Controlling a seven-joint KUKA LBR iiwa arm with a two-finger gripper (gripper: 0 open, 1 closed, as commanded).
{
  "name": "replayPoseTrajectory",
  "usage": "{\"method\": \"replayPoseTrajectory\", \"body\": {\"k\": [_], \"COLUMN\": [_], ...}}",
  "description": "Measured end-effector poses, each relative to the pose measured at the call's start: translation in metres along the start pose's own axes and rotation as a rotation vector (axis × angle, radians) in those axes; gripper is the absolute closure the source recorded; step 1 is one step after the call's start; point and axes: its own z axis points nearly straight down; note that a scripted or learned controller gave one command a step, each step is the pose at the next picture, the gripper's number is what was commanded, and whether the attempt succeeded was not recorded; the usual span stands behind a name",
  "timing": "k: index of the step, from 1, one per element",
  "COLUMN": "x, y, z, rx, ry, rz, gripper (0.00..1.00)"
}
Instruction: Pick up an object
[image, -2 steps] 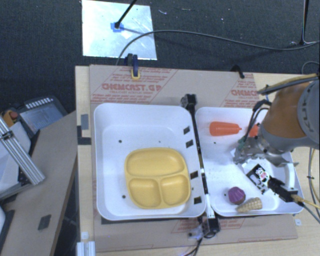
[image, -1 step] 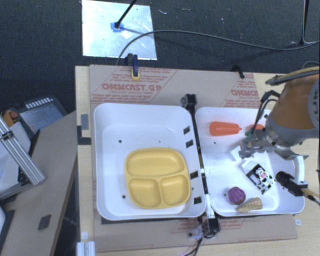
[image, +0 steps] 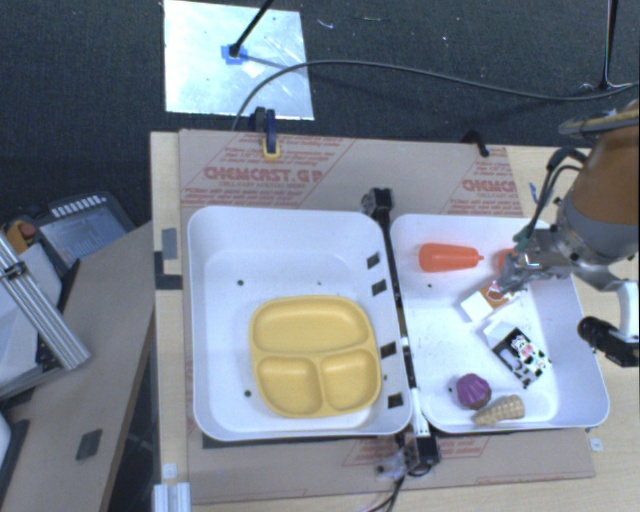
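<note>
At the right of the frame, the gripper hangs low over the right bin, beside a white block and a small orange piece (whether its fingers are apart or together, I cannot tell). An orange carrot lies upper left of it; a black-and-white card, purple ball and cone lie lower down. Left of them, a yellow tray sits in the left bin.

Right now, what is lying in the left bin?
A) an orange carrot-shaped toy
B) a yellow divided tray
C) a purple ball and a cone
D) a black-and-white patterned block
B: the yellow divided tray sits alone in the left bin, while the carrot-shaped toy, purple ball, cone and patterned block all lie in the right bin.
</note>
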Motion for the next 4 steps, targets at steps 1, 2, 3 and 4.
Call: {"method": "replayPoseTrajectory", "body": {"k": [1, 2, 3, 4], "x": [0.0, 0.047, 0.092, 0.148], "y": [0.001, 0.012, 0.013, 0.018], "z": [-0.009, -0.003, -0.006, -0.014], "rx": [0.005, 0.006, 0.007, 0.006], "ry": [0.001, 0.003, 0.003, 0.003], "rz": [0.0, -0.004, -0.005, -0.005], "gripper": [1.0, 1.0, 1.0, 1.0]}}
